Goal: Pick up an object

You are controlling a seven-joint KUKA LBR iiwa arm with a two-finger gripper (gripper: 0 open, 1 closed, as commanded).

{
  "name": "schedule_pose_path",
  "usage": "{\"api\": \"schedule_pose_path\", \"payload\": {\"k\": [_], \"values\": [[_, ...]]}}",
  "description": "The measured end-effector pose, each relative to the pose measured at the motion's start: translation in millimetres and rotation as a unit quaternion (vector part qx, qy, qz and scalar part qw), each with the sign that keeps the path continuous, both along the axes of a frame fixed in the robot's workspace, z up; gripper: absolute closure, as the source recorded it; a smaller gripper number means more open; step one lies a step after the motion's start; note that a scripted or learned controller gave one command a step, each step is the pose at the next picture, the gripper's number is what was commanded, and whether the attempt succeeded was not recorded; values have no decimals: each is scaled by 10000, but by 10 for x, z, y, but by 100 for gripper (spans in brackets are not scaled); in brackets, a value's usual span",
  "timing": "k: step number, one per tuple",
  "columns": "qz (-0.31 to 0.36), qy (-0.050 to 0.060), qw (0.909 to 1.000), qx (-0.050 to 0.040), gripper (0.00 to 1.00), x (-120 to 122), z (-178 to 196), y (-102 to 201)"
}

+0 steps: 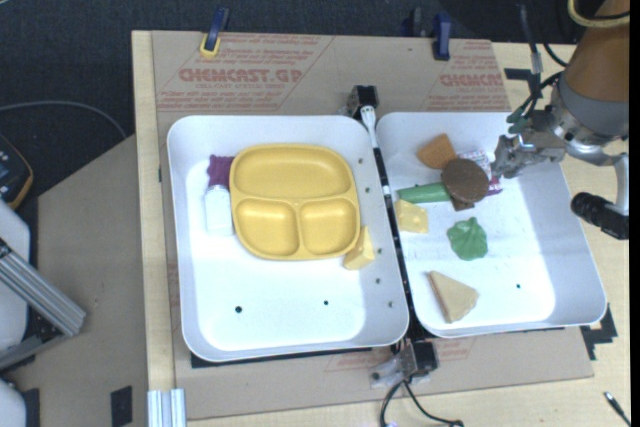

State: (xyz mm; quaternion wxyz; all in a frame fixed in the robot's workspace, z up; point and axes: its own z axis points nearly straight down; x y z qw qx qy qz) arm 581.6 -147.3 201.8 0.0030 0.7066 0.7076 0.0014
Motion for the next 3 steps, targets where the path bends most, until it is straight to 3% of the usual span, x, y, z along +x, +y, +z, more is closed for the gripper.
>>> {"api": "schedule_pose_path", "payload": {"k": [1, 3], "values": [[1, 5, 10000, 3, 100, 11, 248, 0], [22, 6, 10000, 14, 100, 394, 257, 881]]}}
